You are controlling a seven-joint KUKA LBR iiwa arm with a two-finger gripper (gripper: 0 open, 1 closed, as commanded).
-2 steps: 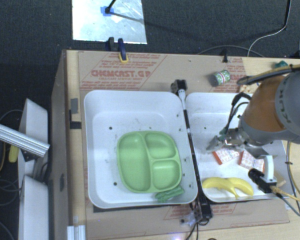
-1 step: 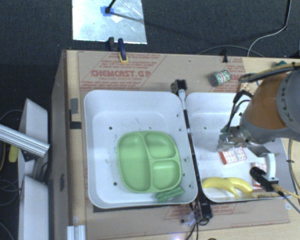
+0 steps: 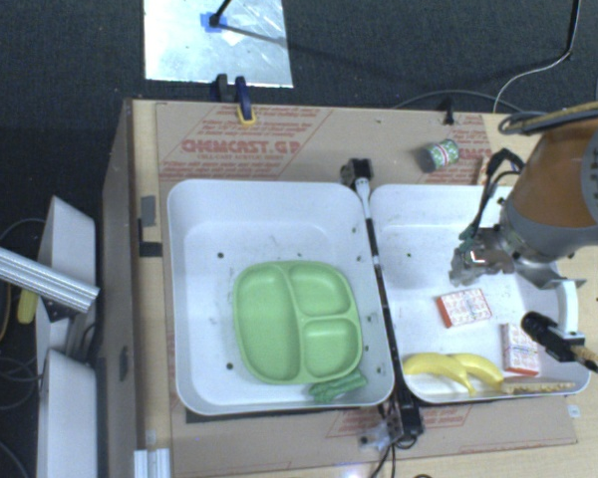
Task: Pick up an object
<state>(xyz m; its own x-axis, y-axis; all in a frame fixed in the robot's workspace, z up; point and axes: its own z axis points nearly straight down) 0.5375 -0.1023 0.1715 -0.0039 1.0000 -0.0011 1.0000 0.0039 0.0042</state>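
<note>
Reaching in from the right, the hand (image 3: 475, 259) hangs low over the right bin (image 3: 419, 237), just above and to the left of a small red-and-white card (image 3: 464, 309) lying flat on the bin floor. From where I stand I cannot tell how the hand is set, and I see nothing caught in it. The grey arm (image 3: 563, 202) with its orange band rises behind it over the bin's right side.

Taking that card as the marker: a second red-and-white box (image 3: 519, 350) lies just to its right and a little nearer the front edge, partly behind a black part of the arm's fittings. A yellow banana (image 3: 454, 369) lies below the card, along the bin's front wall. Well to the card's left, in the left bin (image 3: 204, 227), sits a green 3-compartment plate (image 3: 297, 321), with a small green object (image 3: 336, 386) touching its front edge. Beyond the card, on the table (image 3: 279, 137) behind the bins, lies a small green can (image 3: 441, 154) on its side.
</note>
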